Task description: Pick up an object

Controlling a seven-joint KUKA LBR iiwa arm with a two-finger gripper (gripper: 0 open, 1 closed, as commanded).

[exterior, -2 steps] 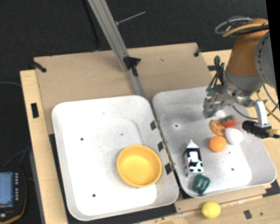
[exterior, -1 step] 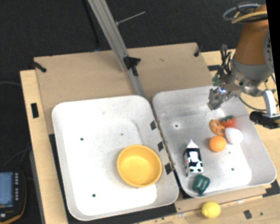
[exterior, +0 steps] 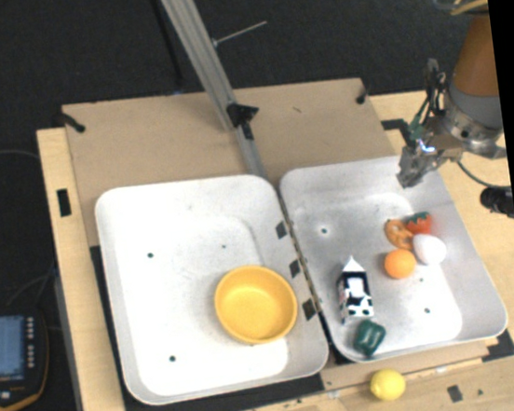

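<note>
The right bin (exterior: 459,314) holds a small orange ball (exterior: 399,264), a white egg-like object (exterior: 429,249), an orange and red toy (exterior: 407,225), a black-and-white cow-patterned carton (exterior: 354,293) and a green pepper-like toy (exterior: 368,336). A yellow bowl (exterior: 255,303) sits in the left bin (exterior: 147,224). My gripper (exterior: 412,170) hangs at the right bin's far right corner, above and behind the orange and red toy, with nothing visibly between its fingers.
A yellow lemon-like object (exterior: 387,384) lies on the bench in front of the right bin. A metal pole (exterior: 205,56) slants up from between the bins at the back. A handheld pendant (exterior: 5,360) lies at the far left.
</note>
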